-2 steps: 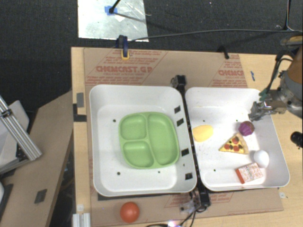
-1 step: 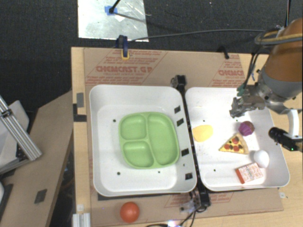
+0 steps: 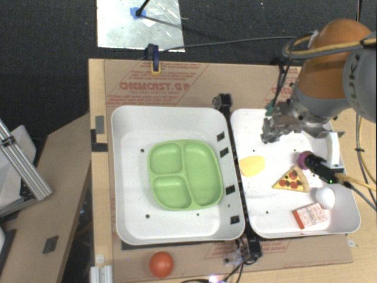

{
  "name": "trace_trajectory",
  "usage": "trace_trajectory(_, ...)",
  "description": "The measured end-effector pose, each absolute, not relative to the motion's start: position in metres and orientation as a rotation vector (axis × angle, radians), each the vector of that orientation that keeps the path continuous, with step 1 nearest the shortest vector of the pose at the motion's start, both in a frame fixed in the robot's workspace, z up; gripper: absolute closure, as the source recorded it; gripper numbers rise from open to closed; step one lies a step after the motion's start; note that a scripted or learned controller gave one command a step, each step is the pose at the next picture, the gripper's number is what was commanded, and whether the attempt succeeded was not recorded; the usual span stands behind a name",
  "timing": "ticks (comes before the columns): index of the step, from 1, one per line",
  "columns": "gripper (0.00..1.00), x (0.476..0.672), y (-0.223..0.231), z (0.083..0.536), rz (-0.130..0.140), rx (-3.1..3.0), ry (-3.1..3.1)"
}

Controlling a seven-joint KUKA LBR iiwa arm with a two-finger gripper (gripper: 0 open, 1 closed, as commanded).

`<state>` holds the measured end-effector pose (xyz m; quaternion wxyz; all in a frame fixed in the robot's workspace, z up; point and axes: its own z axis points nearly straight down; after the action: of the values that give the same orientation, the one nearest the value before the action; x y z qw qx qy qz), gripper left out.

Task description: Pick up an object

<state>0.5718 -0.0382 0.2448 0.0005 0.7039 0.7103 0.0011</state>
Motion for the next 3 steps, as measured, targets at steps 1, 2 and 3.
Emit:
trace_trajectory(1, 1.0, 0.577, 0.006, 0.245, 0.003, 2.213, 2.228)
trace_trajectory(2, 1.0, 0.587, 0.056, 0.251, 0.006, 2.211, 2.231)
trace_trajectory(3, 1.0, 0.609, 0.103, 0.24, 0.005, 2.211, 2.23)
